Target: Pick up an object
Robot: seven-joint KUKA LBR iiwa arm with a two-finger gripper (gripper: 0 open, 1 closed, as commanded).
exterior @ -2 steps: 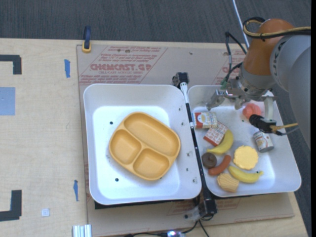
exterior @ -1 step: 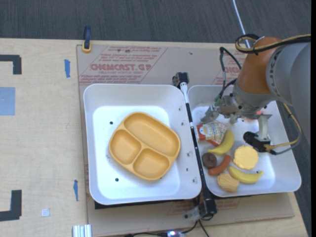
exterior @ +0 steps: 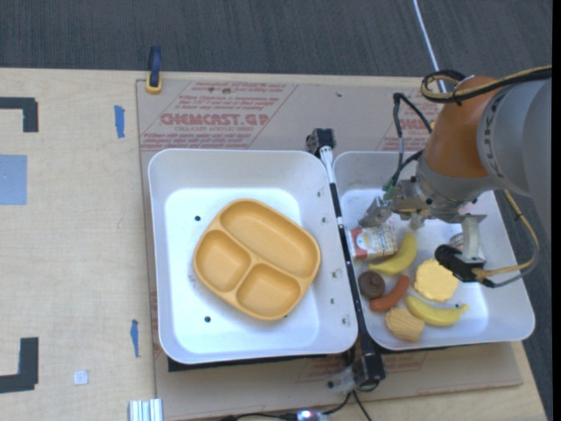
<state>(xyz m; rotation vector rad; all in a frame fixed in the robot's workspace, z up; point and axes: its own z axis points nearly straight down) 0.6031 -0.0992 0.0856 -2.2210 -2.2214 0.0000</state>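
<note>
Bench seen from above w/ two white bins side by side. Far left of the gripper, the left bin (exterior: pixel 159 253) is seen w/ a yellow divided plate (exterior: pixel 256 259) lying flat in it, three compartments, nothing in them. Nothing else is held in that bin.

Moving right, the right bin (exterior: pixel 501 316) is reached, w/ a cluster of toy food. Just below-left of the gripper (exterior: pixel 396 214) a small printed packet (exterior: pixel 372 242) lies near the bin's left wall. Touching its right side, directly under the gripper, is a banana (exterior: pixel 402 253). Further toward the viewer: a brown round piece (exterior: pixel 372 283), an orange sausage-shaped piece (exterior: pixel 391 294), a ridged yellow piece (exterior: pixel 404 324), a yellow disc (exterior: pixel 436 281) and a second banana (exterior: pixel 438 311).

The gripper is hung low over the packet and the first banana; it is carried by the grey arm (exterior: pixel 513 139) w/ orange band, entering from the right. Whether it is released or clenched can't be told at this res. No object is seen gripped.

Step judged: approach/descent onto a pick, approx. early in task. Next, prob. a straight drop is needed, centred on one item, since packet and banana are touching and both could be nudged.
</note>
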